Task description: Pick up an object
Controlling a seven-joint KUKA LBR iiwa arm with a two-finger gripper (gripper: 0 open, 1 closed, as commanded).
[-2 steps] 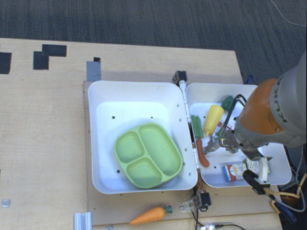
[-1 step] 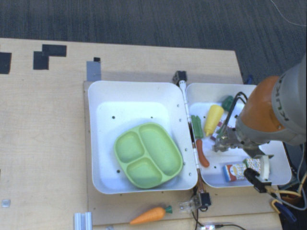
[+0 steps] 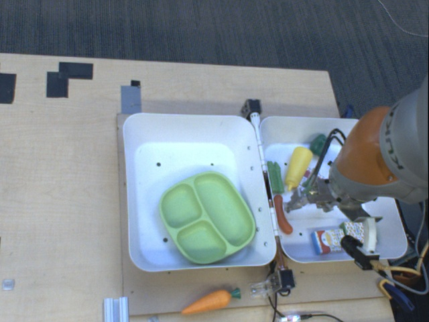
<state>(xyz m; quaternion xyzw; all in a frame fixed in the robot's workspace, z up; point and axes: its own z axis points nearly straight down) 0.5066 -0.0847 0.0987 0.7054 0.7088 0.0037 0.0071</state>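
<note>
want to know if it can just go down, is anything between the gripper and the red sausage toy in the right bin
Nothing visible does. The gripper hangs low in the right bin, just right of the red sausage toy by the bin's left wall. The yellow bottle and green piece lie beyond it, off that path.

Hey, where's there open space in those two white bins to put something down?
Left bin: bare floor along the far wall and left wall, around the green divided plate. Right bin: crowded, with the yellow bottle, green marker, red piece, small carton and the tool; a bare strip at its far wall.
</note>
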